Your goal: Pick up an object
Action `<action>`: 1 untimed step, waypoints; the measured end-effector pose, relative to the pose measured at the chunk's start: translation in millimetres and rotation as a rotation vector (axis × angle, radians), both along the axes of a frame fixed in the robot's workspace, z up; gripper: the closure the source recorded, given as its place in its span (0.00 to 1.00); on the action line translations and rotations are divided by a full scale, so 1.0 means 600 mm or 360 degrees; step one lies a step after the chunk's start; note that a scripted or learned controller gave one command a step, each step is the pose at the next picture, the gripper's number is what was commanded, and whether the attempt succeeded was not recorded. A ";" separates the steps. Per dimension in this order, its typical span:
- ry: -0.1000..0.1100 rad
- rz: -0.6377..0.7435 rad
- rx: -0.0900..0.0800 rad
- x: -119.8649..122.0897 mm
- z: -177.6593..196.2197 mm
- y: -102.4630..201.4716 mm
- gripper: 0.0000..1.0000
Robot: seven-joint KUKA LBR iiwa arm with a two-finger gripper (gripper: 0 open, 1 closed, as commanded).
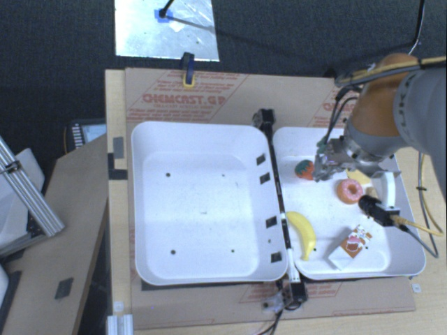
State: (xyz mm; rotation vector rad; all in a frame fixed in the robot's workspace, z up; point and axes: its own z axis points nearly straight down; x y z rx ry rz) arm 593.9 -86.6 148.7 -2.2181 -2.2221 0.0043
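Observation:
The right bin (405,257) holds a red fruit with a green top (303,169), a pink donut (349,190), a yellow banana (302,232) and a small white and red packet (353,246). My gripper (323,168) hangs low over the bin's far left part, just right of the red fruit and left of the donut. Nothing shows held in it. The grey arm with its orange band (380,107) reaches in from the right.
The left white bin (150,208) lies beside the right one, with black clips (272,222) along the shared rim. Both rest on a cardboard sheet (209,93). A shiny metal plate (166,18) lies beyond the bench.

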 end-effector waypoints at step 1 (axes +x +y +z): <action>-0.0003 0.0004 0.0001 0.028 -0.114 -0.001 1.00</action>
